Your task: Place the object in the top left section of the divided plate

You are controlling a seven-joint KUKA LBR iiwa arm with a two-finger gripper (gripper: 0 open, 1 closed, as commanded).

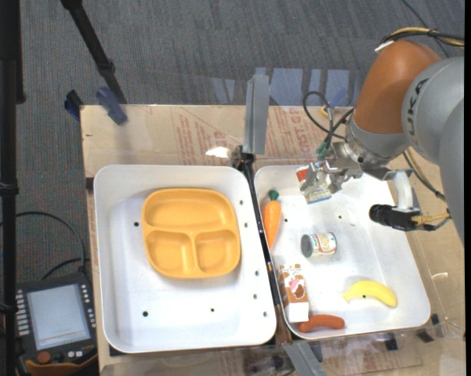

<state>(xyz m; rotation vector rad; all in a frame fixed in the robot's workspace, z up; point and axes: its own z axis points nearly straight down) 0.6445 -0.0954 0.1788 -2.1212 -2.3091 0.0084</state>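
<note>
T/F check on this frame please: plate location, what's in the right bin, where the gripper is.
1. The divided plate lies in the left bin. True.
2. A banana lies on the plate. False: it lies in the right bin.
3. The carrot lies by the right bin's left wall. True.
4. The gripper hangs over the plate. False: it is over the right bin's far end.
5. The can stands upright. False: it lies on its side.

grey arm [423, 108] bent, hand [320, 180] low
</note>
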